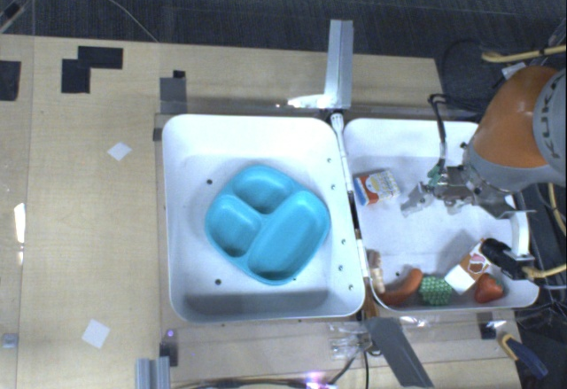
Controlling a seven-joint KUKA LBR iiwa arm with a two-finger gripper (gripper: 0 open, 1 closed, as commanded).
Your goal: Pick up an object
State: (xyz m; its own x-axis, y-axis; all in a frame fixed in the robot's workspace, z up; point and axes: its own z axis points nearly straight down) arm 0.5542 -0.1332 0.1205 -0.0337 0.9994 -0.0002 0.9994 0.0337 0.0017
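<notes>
My gripper hangs over the middle of the right bin, reaching in from the right. Just to its left lies a small white and orange carton, a short gap away from the gripper. Along the bin's front wall lie a brown sausage, a green knobbly piece, a white block, a red piece and a small brown and orange item. Nothing shows in the gripper's grasp.
The left bin holds a blue divided plate at its middle. A metal post stands behind the ridge where the two bins meet. The back half of the right bin is bare white floor.
</notes>
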